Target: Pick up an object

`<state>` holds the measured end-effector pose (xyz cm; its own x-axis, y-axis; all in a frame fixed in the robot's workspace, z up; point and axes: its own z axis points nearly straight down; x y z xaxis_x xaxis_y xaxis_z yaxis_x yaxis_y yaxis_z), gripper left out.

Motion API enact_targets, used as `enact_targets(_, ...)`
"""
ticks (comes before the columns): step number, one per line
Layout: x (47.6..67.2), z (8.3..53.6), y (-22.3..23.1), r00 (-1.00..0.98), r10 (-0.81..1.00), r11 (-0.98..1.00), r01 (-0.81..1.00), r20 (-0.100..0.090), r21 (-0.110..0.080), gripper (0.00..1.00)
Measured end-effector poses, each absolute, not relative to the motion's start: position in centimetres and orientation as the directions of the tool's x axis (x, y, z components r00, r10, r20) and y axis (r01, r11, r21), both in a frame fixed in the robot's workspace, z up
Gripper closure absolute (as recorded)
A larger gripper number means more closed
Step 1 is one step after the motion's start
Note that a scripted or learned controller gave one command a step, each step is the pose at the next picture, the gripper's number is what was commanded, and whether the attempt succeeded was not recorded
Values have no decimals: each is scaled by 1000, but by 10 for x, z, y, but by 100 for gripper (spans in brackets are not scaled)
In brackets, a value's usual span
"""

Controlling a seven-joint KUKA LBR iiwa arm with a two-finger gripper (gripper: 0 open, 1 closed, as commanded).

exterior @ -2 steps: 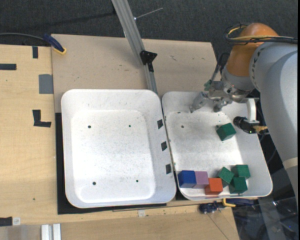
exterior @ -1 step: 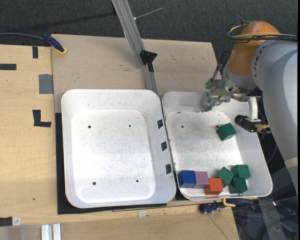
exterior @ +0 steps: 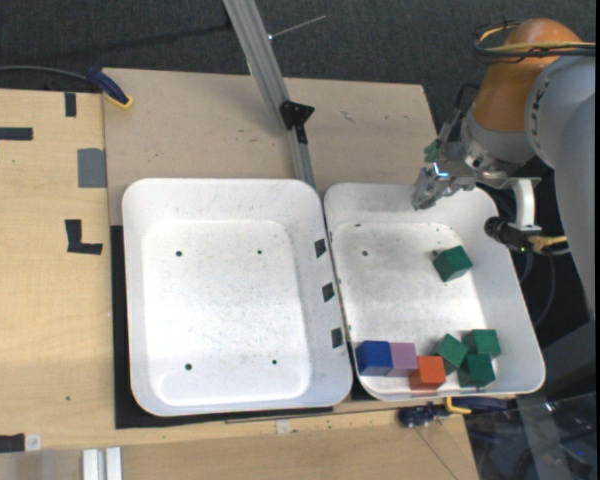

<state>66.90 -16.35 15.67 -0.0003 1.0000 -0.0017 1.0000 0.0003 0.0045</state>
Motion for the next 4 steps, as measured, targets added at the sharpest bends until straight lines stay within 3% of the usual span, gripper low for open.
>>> enact_targets(2, 680, 241, -160, -1, 1000, 1, 1000, 0, 3, 100)
enact_targets(4, 621, 232, -73, -4, 1000, 4, 1000, 1, -3, 100)
